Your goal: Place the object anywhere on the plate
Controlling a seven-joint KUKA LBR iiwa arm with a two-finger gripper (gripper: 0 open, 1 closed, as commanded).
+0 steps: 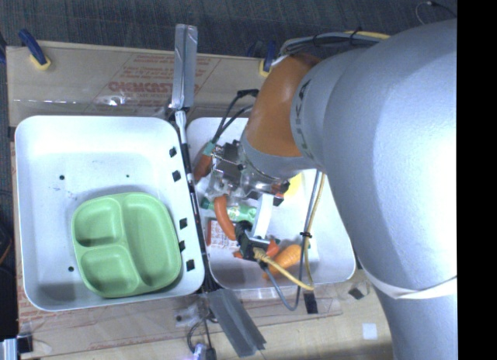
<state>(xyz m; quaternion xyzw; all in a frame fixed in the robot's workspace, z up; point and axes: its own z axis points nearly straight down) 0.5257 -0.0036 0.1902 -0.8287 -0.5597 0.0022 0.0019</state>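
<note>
At centre of the frame, poised with the gripper (231,199) low in the right bin (332,242), probably to take the orange object (223,219) lying just under it. Cannot tell if jaws apart or together. Needs carrying left to the green plate (124,244), well apart.

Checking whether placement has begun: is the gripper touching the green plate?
Apart. The camera view shows the gripper in the right bin, the green divided plate in the left bin, bin walls between them.
</note>
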